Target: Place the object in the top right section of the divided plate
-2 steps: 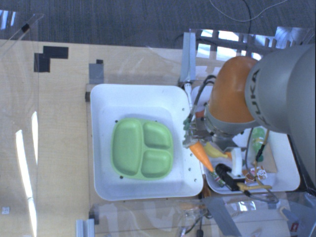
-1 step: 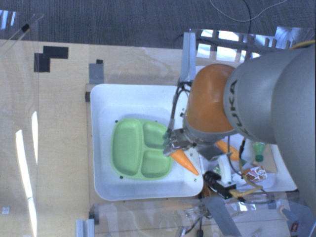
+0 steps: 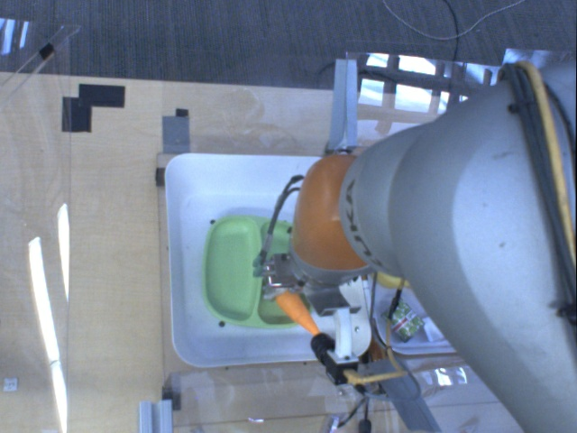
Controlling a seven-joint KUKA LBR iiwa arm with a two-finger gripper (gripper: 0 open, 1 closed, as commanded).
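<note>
The green divided plate [image 3: 231, 269] lies in the left white bin [image 3: 183, 242]; the arm covers its right part. An orange carrot-shaped object [image 3: 297, 312] pokes out from under the wrist at the plate's lower right edge, slanting down and to the right. The gripper [image 3: 276, 280] hangs over the plate's right side, just above the object's upper end. The grey arm and its orange band hide the contact between them, and whether the object rests on the plate or hangs above it I cannot tell.
The arm's large grey body spans the right bin [image 3: 431, 339], where a small green and dark packet [image 3: 406, 321] shows at the bin's left edge. A metal frame [image 3: 345, 106] stands behind the bins. Pale wooden bench lies to the left.
</note>
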